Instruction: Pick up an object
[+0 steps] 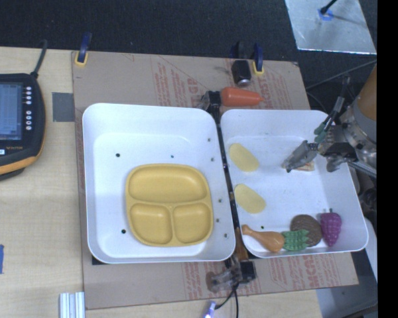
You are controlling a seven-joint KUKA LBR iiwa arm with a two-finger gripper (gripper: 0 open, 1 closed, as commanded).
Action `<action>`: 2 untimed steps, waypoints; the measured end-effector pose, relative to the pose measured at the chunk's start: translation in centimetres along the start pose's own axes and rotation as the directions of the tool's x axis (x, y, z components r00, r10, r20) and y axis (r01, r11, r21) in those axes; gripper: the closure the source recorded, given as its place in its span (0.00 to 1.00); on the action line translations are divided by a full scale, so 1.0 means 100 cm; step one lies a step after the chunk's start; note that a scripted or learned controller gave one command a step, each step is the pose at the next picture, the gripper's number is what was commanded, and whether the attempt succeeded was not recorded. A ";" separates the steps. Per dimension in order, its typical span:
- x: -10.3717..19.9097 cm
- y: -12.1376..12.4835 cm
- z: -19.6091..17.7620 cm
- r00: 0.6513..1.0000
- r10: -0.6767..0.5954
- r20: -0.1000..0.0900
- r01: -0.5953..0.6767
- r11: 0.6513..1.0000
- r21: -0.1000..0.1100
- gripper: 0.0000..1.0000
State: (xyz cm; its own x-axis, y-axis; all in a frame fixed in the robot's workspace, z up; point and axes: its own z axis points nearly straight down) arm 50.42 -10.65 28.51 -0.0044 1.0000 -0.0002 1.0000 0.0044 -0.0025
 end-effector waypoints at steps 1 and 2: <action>0.000 0.033 0.084 1.000 0.000 0.001 0.000 1.000 0.003 0.00; -0.056 0.044 0.134 1.000 0.001 0.000 -0.001 1.000 0.003 0.00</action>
